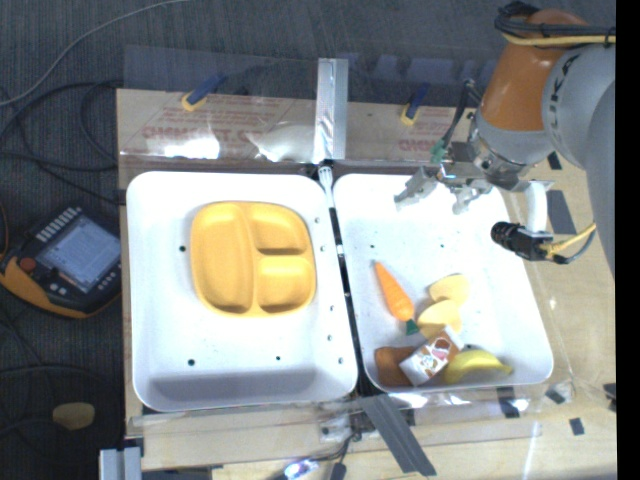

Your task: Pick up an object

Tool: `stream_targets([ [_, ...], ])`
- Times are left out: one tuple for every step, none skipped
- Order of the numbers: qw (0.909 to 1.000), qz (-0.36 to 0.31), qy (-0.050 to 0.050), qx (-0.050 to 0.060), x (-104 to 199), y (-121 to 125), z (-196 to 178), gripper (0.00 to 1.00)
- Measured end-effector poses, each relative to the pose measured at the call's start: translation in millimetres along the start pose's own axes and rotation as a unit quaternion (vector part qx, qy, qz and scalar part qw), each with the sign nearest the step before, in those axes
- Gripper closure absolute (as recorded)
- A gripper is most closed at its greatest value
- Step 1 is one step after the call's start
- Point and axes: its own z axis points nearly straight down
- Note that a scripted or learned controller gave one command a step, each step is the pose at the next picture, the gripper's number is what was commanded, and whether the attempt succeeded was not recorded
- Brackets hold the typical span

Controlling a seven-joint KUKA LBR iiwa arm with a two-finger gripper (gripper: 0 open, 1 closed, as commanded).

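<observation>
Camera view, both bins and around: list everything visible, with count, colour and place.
bins: 2, white, side by side on the bench
tray: 1, yellow, three compartments, in the left bin
carrot: 1, orange, middle of the right bin
banana: 1, yellow, right bin's near corner
carton: 1, white with a red print, beside the banana
pale yellow pieces: 2, right of the carrot
brown item: 1, left of the carton, kind unclear
clamps: 2, blue and yellow, far edge of the bench
pendant: 1, orange and black, on the floor at left
cables: several, on the floor
arm: 1, grey and orange, from the right
gripper: 1, open, above the right bin's far end
</observation>
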Motion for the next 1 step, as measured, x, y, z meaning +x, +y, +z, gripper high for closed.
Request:
stream_targets([
  [1.0,0.0,0.0,0.0,0.0,0.0,0.0,0.0],
])
